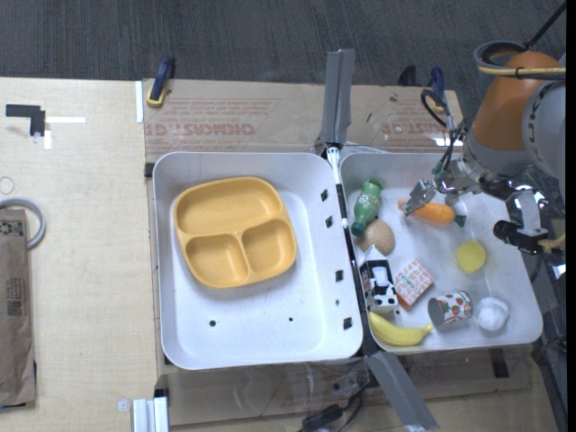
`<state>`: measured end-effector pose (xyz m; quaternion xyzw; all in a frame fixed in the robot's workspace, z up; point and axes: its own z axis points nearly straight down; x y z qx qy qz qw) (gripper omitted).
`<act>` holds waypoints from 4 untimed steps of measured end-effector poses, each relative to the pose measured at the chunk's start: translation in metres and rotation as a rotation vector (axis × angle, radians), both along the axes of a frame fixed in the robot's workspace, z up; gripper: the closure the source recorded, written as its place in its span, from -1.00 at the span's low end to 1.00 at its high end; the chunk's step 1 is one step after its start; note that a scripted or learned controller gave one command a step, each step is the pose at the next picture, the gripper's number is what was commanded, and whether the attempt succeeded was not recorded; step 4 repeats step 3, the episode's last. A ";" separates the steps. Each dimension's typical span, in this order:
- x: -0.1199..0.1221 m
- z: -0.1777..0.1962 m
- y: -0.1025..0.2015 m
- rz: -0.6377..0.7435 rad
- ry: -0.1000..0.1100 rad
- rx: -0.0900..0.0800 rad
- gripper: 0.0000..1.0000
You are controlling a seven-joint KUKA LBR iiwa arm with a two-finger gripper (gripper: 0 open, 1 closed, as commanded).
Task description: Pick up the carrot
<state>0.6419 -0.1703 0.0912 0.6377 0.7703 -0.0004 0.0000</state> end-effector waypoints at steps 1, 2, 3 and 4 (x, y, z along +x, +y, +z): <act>0.000 0.009 -0.001 -0.002 -0.001 -0.001 1.00; -0.016 0.000 0.024 -0.001 0.001 0.000 1.00; -0.032 0.082 0.059 -0.109 0.001 0.000 1.00; -0.032 0.082 0.059 -0.109 0.001 0.000 1.00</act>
